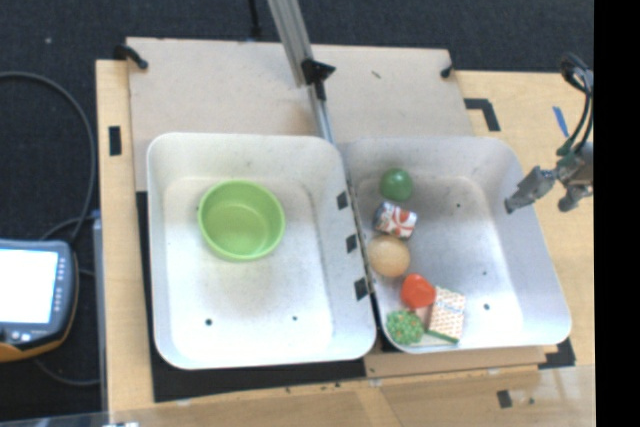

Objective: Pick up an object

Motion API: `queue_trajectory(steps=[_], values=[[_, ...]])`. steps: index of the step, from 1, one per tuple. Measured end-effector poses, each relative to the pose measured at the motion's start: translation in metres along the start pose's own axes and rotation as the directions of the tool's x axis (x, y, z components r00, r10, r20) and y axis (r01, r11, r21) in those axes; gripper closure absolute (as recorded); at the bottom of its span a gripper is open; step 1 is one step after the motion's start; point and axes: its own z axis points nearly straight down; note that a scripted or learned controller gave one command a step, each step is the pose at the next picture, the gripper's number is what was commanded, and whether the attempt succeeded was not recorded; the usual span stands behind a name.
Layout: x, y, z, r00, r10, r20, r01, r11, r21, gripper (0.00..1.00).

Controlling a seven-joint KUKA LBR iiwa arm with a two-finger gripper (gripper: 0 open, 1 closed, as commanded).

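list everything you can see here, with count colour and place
bins: 2, white, side by side on the bench
bowl: 1, light green, in the left bin
green ball: 1, dark green, right bin, near the divider, at the far end
wrapped item: 1, white with red, just below the green ball
tan ball: 1, beige, below the wrapped item
red object: 1, red-orange, near corner of the right bin
patterned card: 1, white with red and green, beside the red object
green leafy item: 1, green, at the right bin's near edge
screen device: 1, grey and orange, left edge of view
metal rail: 1, silver, slanting down from the top
gripper: 1, grey, over the right bin's right rim
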Motion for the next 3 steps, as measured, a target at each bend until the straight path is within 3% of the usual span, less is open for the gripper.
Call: queue_trajectory(steps=[1, 3], values=[[0.0, 0.0, 0.0, 1.0, 0.0, 0.0, 0.0, 1.0, 0.0, 0.0], [0.008, 0.0, 0.102, 1.0, 0.003, -0.001, -0.003, 1.0, 0.005, 0.0]])
